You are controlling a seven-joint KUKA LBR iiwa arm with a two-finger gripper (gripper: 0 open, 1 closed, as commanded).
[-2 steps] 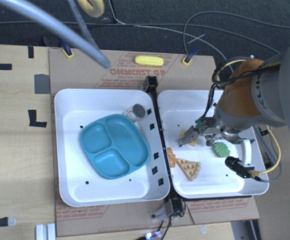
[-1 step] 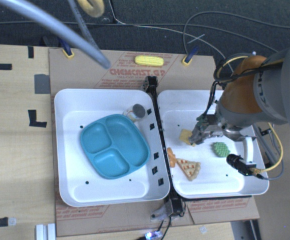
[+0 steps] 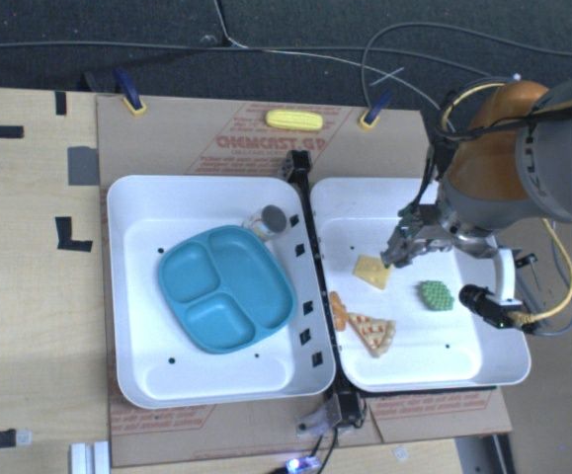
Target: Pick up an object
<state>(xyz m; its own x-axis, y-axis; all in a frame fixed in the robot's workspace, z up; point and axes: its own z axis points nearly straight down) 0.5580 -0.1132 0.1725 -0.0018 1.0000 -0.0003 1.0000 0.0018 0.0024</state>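
Nearest the camera: the right bin (image 3: pixel 503 368), its front rim lowest in view, holding toy food.
Fingers (image 3: pixel 397 256): just above and beside the yellow cheese wedge (image 3: pixel 371 272); whether they are spread or closed, I cannot tell.
Task thing: the cheese wedge lies flat on the bin floor, not lifted.
Nearby: waffle slice (image 3: pixel 374 333), orange carrot piece (image 3: pixel 337 310), green ball (image 3: pixel 436 295).
Left bin (image 3: pixel 127 265): blue divided plate (image 3: pixel 226 287).
Progress: approach looks made; grasp and lift remain.

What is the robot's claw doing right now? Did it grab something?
Gripper: just above the yellow cheese piece in the right bin; open or shut cannot be told.
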